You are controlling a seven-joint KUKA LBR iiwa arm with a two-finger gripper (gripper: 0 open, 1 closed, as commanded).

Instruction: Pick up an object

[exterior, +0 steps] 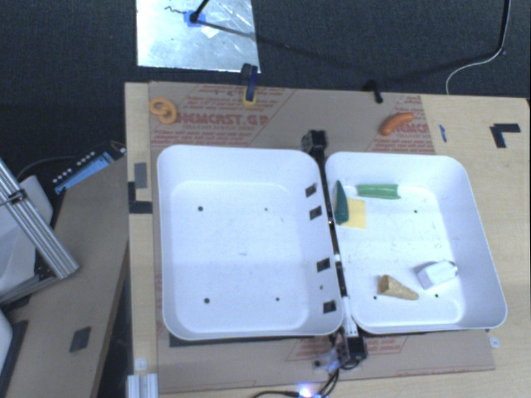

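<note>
The right bin [477, 222] holds several small objects. A green stick-shaped piece [378, 191] lies near its back wall. A dark green pointed piece [340, 202] lies along the left wall, touching a yellow square [356, 213]. A tan wedge [397, 288] rests near the front. A white blocky object [436, 273] sits to the right of the wedge.
The left bin [178, 172] stands beside the right one, joined by black clips [315, 213]. On the cardboard behind the bins lie an orange sausage shape [397, 123], a tan ring [163, 110] and a blue-yellow clamp [248, 84]. A metal frame [33, 230] stands at left.
</note>
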